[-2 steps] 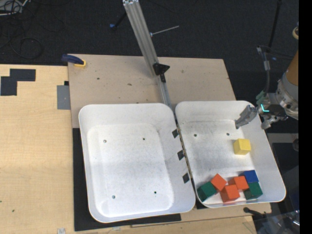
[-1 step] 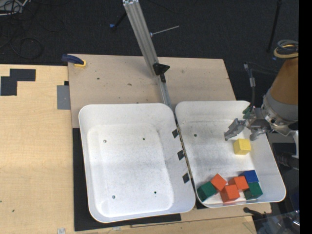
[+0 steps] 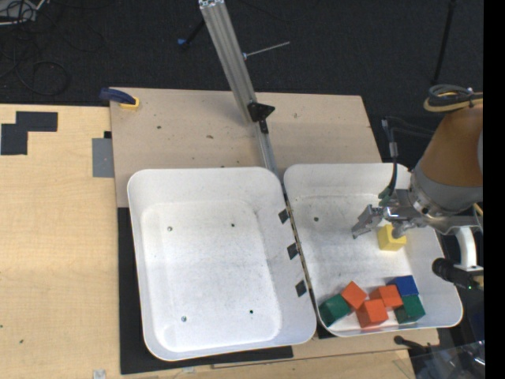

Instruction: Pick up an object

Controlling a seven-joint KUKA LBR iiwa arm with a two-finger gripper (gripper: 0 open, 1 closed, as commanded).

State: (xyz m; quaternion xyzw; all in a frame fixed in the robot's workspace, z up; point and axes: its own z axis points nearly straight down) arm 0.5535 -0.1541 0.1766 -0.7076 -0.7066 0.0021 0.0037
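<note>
Yellow block (image 3: 391, 238) between pincer (image 3: 386, 223) fingers, right bin (image 3: 331, 192).

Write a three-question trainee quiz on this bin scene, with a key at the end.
1. True or false: the yellow block lies in the right bin.
2. Multiple choice: where do the other blocks sit in that bin? A) far corner by the metal rail B) near edge, bunched together C) spread along the divider.
3. Fill in: the gripper is beside the ____ block.

Key:
1. True; it lies by the gripper, apart from the rest.
2. B; the orange blocks, green blocks and blue block crowd the near edge.
3. Yellow; whether the fingers grip it cannot be told from this view.
</note>
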